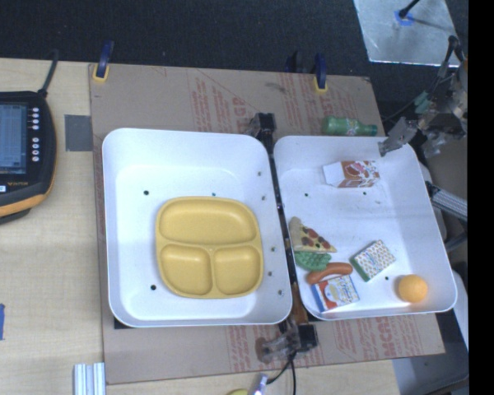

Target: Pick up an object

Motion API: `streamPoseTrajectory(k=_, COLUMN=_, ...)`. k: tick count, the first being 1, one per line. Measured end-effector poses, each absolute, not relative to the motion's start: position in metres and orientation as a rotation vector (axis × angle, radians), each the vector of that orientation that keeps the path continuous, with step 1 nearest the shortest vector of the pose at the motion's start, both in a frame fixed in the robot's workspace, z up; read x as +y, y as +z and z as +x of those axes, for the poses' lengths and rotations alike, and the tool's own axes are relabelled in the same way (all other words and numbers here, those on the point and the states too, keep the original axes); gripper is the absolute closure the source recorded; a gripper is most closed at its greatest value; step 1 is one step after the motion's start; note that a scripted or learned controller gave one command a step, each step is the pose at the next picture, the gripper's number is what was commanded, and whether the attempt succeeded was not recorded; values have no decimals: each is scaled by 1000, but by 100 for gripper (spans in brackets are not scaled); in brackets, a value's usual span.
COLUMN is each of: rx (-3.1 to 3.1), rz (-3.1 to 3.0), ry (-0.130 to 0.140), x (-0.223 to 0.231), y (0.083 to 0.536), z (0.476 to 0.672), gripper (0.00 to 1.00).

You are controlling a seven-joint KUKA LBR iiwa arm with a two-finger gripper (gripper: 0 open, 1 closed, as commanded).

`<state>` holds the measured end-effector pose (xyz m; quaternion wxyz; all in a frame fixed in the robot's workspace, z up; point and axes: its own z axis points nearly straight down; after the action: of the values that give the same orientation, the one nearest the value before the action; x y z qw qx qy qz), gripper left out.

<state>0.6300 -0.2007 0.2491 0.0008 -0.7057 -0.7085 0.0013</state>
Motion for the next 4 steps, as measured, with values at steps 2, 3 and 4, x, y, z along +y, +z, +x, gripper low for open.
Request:
streamPoseTrajectory(k=2, rx=-2226, rz=-2212, ry=5, x=-160, y=131, z=656, gripper=0)
streamPoseTrajectory(k=3, rx=-2235, rz=-2224, ry=-3, x=-165, y=110, z=660, gripper=0)
streamPoseTrajectory(k=4, rx=-2237, rz=-2219, ry=-13, x=-163, y=124, z=662, gripper=100)
